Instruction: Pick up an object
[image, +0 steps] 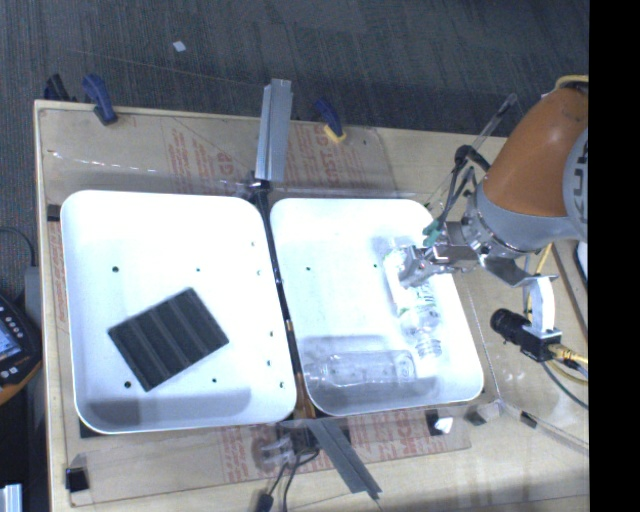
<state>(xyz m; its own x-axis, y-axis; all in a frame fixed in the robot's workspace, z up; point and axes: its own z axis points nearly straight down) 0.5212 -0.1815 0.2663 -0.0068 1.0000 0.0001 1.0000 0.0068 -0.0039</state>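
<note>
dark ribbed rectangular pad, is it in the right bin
No, the dark ribbed rectangular pad lies in the left white bin, while the right white bin holds clear plastic bottles.

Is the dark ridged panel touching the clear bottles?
Apart. The camera view shows the dark ridged panel in the left bin, the clear bottles in the right bin.

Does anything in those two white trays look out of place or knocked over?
Nothing looks spilled or broken. The dark ribbed slab lies askew in the left bin. In the right bin, two clear plastic bottles lie on their sides, hard to make out against the white. The gripper hovers over one.
</note>
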